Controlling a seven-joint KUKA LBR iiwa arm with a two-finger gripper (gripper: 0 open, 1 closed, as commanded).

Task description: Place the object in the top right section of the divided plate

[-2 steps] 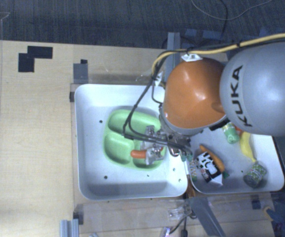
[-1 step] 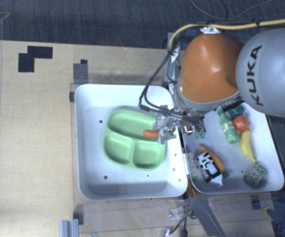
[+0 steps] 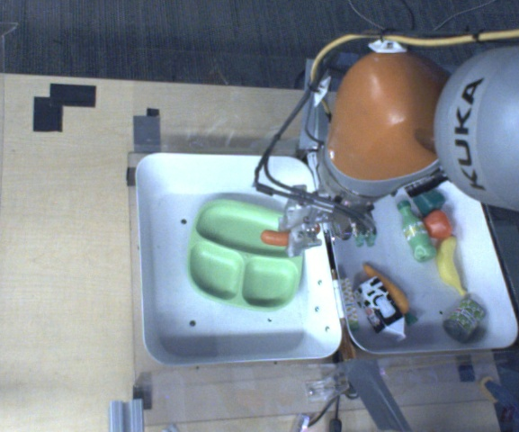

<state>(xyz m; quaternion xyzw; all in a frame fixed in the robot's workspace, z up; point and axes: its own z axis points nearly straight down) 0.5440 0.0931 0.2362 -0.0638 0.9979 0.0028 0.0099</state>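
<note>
Left bin's [image 3: 156, 331] green divided plate [image 3: 241, 255] has an orange object [image 3: 275, 237] at its right rim.

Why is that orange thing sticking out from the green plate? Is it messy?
A bit. The orange stick lies across the green plate's right rim by the gripper, not down inside a section. Nothing looks spilled or broken.

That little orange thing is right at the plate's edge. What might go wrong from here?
1. The orange object sits at the gripper tip, over the rim of the green divided plate. Released here, it might roll off into the left bin.
2. It lies near the ridge between sections, so it may settle in the wrong compartment.
3. The gripper hangs close to the plate's edge; a low move might nudge the plate.
</note>
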